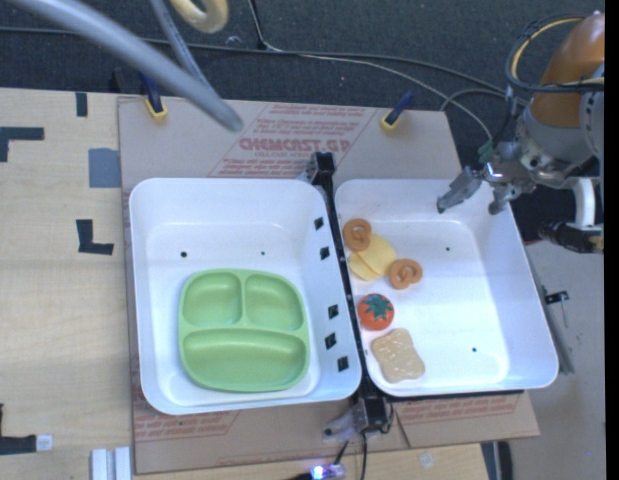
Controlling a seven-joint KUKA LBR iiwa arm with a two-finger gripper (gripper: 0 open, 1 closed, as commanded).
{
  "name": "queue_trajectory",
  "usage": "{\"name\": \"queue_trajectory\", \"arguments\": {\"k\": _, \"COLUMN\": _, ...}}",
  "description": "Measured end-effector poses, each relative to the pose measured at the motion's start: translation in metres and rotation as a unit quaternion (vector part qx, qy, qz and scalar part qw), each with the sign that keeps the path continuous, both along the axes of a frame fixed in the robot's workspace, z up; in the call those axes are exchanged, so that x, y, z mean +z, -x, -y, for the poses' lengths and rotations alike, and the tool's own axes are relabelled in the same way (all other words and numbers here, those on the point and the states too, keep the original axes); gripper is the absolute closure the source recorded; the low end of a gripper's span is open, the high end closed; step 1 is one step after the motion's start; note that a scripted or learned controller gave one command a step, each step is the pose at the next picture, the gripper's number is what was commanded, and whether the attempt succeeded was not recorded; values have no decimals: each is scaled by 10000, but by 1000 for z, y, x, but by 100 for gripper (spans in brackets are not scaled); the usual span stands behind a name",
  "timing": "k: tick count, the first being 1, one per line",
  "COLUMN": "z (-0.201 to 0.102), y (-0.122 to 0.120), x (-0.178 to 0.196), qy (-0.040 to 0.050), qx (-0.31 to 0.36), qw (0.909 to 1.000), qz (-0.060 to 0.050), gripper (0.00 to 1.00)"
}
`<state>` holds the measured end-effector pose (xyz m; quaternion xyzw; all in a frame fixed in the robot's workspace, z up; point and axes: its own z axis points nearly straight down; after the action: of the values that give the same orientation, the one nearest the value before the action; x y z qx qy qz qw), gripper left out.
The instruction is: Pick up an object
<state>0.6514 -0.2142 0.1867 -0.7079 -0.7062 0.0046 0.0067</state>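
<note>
green tray (244,330), red tomato (376,311)

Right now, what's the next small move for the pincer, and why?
Probably travel toward the bin divider and lower a little. The pincer hangs open over the far edge of the right bin with nothing between its fingers, while the nearest item, a pretzel, lies with the other food by the divider.

The end effector (479,194) hangs open over the right bin's (509,298) far edge; toy foods (381,286) lie left; a green tray (243,330) fills the left bin (154,268).
</note>
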Motion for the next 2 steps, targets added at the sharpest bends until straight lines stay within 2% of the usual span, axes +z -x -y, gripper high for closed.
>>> {"name": "queue_trajectory", "arguments": {"k": 1, "z": -1, "y": -3, "x": 10, "qy": 16, "qx": 18, "qw": 10000, "qz": 72, "gripper": 0}}
{"name": "queue_trajectory", "arguments": {"k": 2, "z": -10, "y": -1, "x": -39, "qy": 14, "qx": 20, "qw": 10000, "qz": 53, "gripper": 0}}
